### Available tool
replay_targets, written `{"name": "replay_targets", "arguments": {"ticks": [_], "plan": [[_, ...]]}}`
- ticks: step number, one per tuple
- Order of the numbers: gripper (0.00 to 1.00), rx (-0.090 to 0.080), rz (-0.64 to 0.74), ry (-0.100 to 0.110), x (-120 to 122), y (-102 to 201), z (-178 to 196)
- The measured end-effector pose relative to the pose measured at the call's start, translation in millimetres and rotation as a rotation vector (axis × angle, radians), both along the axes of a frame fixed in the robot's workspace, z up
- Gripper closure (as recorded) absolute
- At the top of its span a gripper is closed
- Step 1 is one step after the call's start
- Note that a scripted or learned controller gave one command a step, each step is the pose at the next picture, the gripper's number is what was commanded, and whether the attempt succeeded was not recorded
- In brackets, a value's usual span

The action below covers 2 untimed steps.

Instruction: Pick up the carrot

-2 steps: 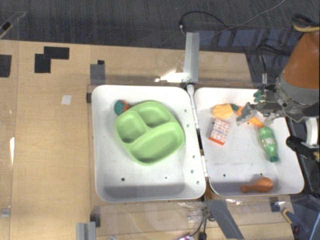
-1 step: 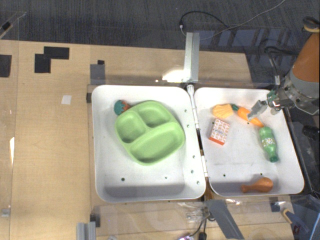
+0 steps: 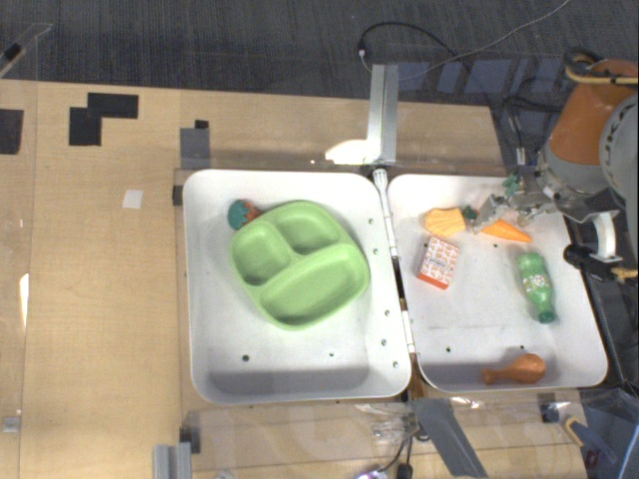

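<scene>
The carrot (image 3: 506, 232), a short orange cone, lies near the back of the right bin (image 3: 599, 367), pointing right. My gripper (image 3: 517, 204) hangs just behind and slightly above it, at the bin's back right corner. The grey arm with its orange band (image 3: 589, 128) reaches in from the right edge. The gripper's metal parts overlap the carrot's far side, so I cannot make out whether they touch it.
In the right bin an orange wedge (image 3: 444, 221) lies left of the carrot, with a red-and-white box (image 3: 437, 262), a green bottle (image 3: 534, 285) and a brown drumstick (image 3: 516, 369). In the left bin (image 3: 210, 367), a green divided plate (image 3: 298, 261) half-covers a teal-and-red item (image 3: 243, 214).
</scene>
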<state>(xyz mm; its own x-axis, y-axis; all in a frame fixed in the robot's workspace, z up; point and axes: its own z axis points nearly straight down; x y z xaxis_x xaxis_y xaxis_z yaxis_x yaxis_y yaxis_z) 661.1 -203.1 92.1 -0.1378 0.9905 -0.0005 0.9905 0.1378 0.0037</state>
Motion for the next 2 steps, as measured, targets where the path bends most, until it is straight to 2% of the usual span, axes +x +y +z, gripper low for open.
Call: {"name": "replay_targets", "arguments": {"ticks": [1, 2], "plan": [[1.0, -0.001, 0.005, -0.003, 3, 1, 9], [1.0, -0.001, -0.104, -0.002, 10, 41, 111]]}}
